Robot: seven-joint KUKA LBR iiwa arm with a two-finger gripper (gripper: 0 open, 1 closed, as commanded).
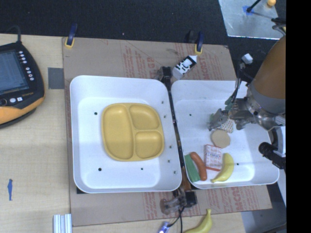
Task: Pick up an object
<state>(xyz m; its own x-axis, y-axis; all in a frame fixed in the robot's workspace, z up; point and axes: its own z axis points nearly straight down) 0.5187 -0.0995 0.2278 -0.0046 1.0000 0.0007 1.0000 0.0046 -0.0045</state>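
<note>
Fingers (216,120) of the grey two-finger gripper (226,122) are seen parted, tips low in the right shallow white bin (252,93). One dark finger is angled to the left, the other is partly lost against the wrist. A small white speckled rounded object (227,126) lies between and just under them. Contact with it cannot be made out, and no grip on it is shown. Its upper edge is covered by the gripper; its surface pattern is too small to read.

The grey arm with the orange band (272,76) is cut off at the right edge.

Just below the speckled object a tan round disc (220,139) is seen. Nearer the front wall are a red-and-white flat packet (213,158), a yellow plastic banana (224,168) touching it, an orange-red sausage shape (198,165) and a green piece (190,169), half hidden by the bin rim.

A yellow three-compartment plate (132,131) sits in the middle of the left shallow white bin (82,130).

A second yellow banana (201,223) is cut off at the bottom edge, outside the bins.
</note>
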